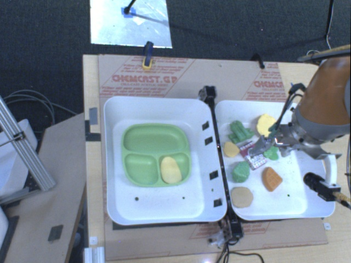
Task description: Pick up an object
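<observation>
Toys in the right bin [296,201] lie just left of and below the gripper [262,147]; green block [239,130] nearest; grip state indiscernible.

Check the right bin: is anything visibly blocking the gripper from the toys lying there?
Nothing visible does. The gripper is already low among the pile in the right bin, close beside the green toy, orange toy and small yellow piece. They crowd each other closely.

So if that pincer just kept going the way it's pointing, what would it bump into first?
Probably the small silver packet just below the pincer in the right bin; depth is hard to judge, and the green toy lies just beyond.
</observation>
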`<action>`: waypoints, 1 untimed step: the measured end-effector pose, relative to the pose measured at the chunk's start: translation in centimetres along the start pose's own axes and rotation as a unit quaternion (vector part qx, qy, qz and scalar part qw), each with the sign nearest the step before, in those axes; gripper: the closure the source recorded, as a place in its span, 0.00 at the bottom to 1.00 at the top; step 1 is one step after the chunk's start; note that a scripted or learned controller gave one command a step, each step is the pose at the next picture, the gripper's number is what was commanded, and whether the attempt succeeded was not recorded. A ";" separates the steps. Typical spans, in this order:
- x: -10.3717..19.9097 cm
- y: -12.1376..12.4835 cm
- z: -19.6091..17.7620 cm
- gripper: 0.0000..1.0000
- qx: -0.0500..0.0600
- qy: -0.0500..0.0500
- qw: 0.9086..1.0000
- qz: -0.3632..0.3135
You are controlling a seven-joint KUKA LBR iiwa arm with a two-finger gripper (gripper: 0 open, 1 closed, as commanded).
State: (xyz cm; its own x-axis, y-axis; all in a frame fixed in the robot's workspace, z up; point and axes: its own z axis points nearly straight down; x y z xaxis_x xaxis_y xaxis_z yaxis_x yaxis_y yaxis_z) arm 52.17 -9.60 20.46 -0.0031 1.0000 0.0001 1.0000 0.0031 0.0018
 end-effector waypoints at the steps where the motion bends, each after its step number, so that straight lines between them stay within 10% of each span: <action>1: -0.6 -3.2 12.1 0.00 -0.007 -0.005 1.000 0.002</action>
State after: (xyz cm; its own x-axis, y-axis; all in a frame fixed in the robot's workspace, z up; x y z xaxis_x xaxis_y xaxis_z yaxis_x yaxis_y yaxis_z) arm 48.95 -10.20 8.36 0.0012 1.0000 -0.0099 0.9999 -0.0010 0.0161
